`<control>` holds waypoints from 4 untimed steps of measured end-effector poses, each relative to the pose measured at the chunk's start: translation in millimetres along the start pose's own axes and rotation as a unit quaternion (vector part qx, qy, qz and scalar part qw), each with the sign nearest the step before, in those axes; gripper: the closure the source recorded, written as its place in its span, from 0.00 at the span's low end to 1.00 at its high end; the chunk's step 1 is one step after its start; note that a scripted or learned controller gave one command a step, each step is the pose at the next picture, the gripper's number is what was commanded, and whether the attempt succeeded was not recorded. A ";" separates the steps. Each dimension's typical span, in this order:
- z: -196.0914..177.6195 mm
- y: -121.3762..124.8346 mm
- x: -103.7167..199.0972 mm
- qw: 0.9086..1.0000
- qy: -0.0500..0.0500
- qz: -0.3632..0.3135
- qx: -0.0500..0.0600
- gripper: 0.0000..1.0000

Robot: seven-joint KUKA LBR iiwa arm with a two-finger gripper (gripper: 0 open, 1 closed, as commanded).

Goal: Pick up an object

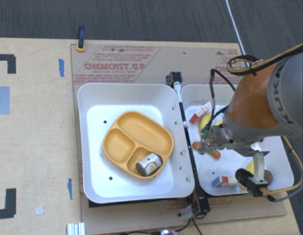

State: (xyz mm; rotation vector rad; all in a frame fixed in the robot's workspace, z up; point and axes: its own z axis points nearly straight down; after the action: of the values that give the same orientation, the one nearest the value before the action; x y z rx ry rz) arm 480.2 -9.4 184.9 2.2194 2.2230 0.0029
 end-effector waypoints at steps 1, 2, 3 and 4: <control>0.1 -0.8 -63.3 1.000 -0.001 0.001 0.000 1.00; 0.1 -0.7 -63.1 1.000 -0.001 0.001 0.000 0.00; 71.5 -1.7 -90.2 1.000 0.000 0.001 0.002 0.00; 99.1 20.8 -88.2 1.000 -0.001 0.001 0.000 0.00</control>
State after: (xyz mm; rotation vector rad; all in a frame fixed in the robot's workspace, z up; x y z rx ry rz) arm 501.4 -97.5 85.7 2.2205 2.2211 0.0012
